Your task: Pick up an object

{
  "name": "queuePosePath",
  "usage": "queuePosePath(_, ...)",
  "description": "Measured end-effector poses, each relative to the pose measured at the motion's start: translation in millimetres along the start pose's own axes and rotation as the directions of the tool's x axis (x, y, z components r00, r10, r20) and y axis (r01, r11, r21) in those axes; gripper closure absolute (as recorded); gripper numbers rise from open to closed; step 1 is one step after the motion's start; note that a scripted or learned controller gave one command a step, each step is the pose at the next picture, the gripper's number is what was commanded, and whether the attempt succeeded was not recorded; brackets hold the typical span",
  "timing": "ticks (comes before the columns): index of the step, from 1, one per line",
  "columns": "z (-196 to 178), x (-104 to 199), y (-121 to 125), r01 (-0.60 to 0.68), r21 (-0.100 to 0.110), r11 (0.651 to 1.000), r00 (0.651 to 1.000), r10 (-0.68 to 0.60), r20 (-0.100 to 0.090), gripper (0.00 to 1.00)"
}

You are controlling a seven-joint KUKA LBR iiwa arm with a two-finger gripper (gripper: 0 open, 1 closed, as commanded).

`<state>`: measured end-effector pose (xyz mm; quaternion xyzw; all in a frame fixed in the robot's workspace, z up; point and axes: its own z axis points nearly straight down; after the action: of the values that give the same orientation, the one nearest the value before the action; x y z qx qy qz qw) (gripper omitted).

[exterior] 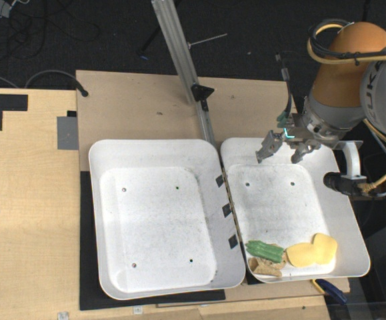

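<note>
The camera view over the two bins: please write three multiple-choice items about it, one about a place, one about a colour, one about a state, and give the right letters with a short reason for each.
1. Where do the objects lie?
A. Near corner of the right bin
B. Middle of the left bin
C. On the bench outside the bins

2. What colour is the largest object?
A. Red
B. Yellow
C. Blue

3. What is the state of the gripper?
A. Shut on the green object
B. Open, holding nothing
C. Resting on the left bin's floor

Answers:
1 A: the objects sit together at the near edge of the right bin.
2 B: the yellow object is bigger than the green object and the tan object.
3 B: the gripper has its fingers spread over the right bin's far end, nothing between them.
</note>
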<state>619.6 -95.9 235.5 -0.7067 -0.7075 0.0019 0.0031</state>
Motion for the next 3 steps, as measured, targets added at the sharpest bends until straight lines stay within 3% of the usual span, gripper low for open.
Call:
queuePosePath(1,-2,-1,1,-0.001,-0.004,1.0,1.0,0.001,0.001,0.0)
queuePosePath(3,105,-7,-8,-0.002,0.001,1.0,1.0,0.002,0.001,0.0)
